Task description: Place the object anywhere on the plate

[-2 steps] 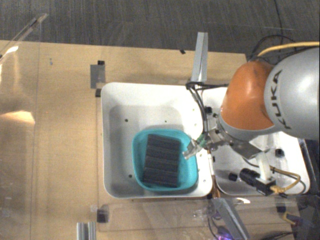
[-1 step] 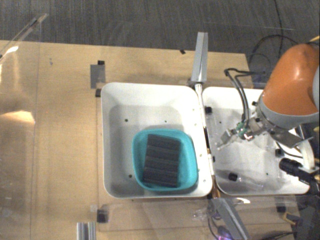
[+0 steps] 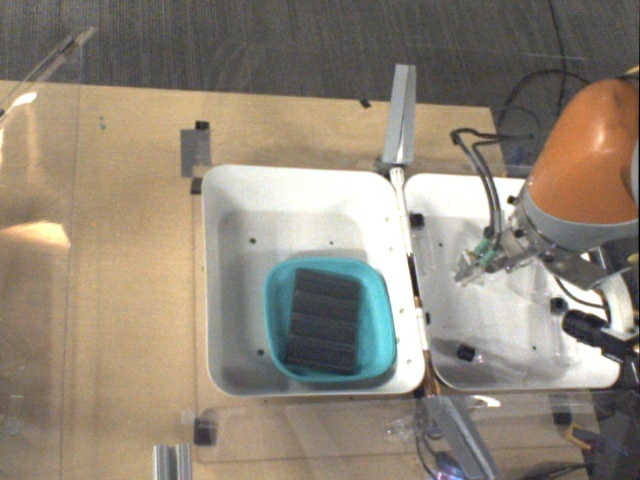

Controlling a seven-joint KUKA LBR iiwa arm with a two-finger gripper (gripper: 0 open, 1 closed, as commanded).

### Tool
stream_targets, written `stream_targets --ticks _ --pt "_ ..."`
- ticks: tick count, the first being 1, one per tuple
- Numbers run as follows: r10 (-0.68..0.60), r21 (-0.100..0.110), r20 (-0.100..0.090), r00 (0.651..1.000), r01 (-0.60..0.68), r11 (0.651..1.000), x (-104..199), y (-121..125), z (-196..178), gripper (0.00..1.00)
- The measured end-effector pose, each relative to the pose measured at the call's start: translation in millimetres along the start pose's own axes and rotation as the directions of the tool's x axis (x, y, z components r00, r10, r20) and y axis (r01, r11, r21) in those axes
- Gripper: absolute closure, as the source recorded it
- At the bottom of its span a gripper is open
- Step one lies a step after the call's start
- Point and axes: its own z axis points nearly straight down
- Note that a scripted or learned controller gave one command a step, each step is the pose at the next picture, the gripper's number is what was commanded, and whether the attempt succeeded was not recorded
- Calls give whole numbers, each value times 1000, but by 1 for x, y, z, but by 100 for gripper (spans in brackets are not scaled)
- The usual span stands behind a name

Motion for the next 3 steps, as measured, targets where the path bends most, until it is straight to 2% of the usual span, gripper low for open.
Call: stream_targets --ticks 1,2,3 --pt "-2 11 -6 1000 2 1000 78 24 67 100" --pt "-2 10 -5 1000 2 1000 77 24 67 0" --pt "90 6 -2 996 -90 996 32 8 -35 0"
